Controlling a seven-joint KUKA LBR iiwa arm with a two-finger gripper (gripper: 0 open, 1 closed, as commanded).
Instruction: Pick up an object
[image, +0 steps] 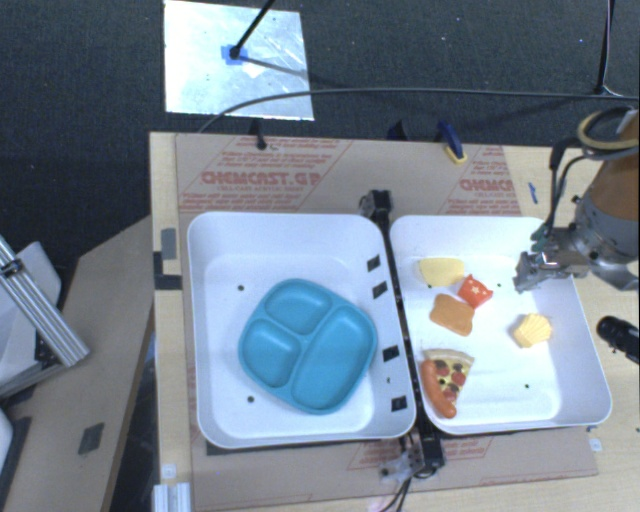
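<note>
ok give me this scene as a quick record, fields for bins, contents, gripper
left bin: holds a blue divided plate
right bin: holds five toy foods
foods: pale yellow piece, red piece, orange piece, yellow ridged piece, pizza slice
gripper: over the right bin's far right side, nothing seen between its fingers
nearest food to gripper: red piece and yellow ridged piece, both apart from it

"CHEMCAST GP" printed in red, repeated, on brown board (262, 172) under bins.

The arm (610, 215) runs off the right edge; the pincer (528, 272) is too small to read its fingers.
</note>
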